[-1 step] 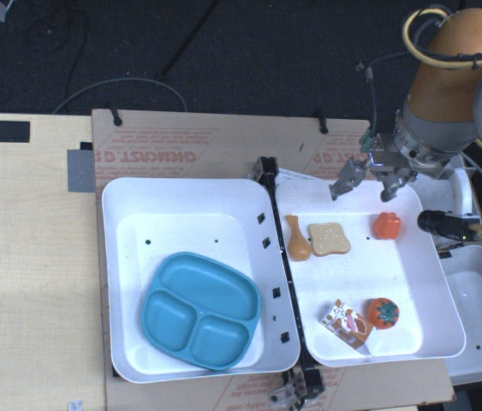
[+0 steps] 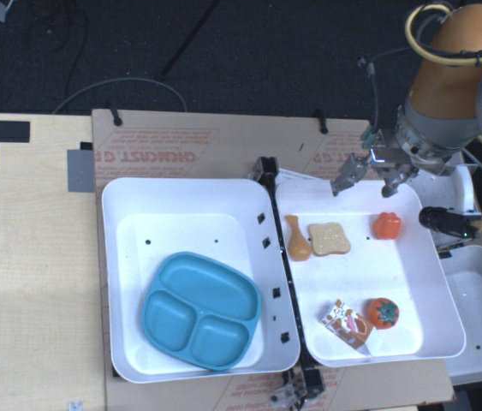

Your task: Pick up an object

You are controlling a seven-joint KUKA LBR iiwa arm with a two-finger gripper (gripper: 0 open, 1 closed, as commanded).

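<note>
Dark carpet with loose cables behind; pale wooden bench in front, overlaid with a cardboard sheet bearing two shallow white bins side by side. Left bin: one blue divided plate, three compartments, lying flat toward the near wall. Right bin: five candidate objects, all resting on the floor, none lifted. Count as follows: one tan drumstick-shaped piece near the dividing wall; one slice of toast just beside it, possibly touching; one small red-orange piece toward the far right corner; one red tomato-like piece with a green top near the front; one patterned packet touching or nearly touching that tomato piece. Gripper suspended over the far rim of the right bin, fingers spread apart, nothing between them. Step in hand, judged from this layout: approach, prior to any grasp. Next move calls for selection of a single target, travel inward over the bin floor, alignment of the spread fingers astride that target, then descent and closure. Nearest candidates: red-orange piece and toast. Red-orange piece stands well apart from its neighbours, so likely the cleaner grasp; toast lies flat and thin, likely harder to pinch.
</note>
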